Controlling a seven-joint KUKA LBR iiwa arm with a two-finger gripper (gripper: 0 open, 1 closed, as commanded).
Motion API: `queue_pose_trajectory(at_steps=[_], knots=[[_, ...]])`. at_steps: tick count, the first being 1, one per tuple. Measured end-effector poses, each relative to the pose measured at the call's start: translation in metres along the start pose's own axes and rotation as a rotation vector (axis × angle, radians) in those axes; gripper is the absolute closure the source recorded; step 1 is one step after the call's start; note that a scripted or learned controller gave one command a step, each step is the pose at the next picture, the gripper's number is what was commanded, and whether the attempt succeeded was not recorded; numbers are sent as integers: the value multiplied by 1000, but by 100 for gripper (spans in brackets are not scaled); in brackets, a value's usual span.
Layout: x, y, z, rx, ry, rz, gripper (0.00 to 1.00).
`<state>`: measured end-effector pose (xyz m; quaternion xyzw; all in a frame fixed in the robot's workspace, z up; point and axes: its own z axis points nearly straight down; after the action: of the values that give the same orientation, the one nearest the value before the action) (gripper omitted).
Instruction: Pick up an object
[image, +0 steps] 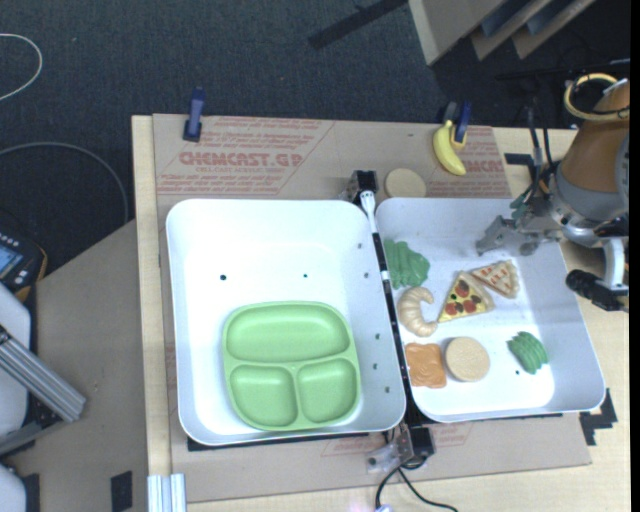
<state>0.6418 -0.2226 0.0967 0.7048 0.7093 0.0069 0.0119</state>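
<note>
Camera view: pizza slice (481, 291) lies mid right bin (575, 370), just near-left of claw (512, 236), not touching. Claw hangs over bin's far part w/ fingers spread apart, nothing between them. Green tray (290, 362) sits in left bin (200, 250); banana (449, 150) on far bench edge.
</note>
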Motion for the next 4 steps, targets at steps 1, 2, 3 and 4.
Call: queue_pose_trajectory(at_steps=[1,2,3,4], knots=[[-3,7,-145,10,1,5,0],[-5,-32,-372,5,-2,6,0],[-4,-31,-371,18,1,5,100],[2,-141,-265,41,13,12,100]])
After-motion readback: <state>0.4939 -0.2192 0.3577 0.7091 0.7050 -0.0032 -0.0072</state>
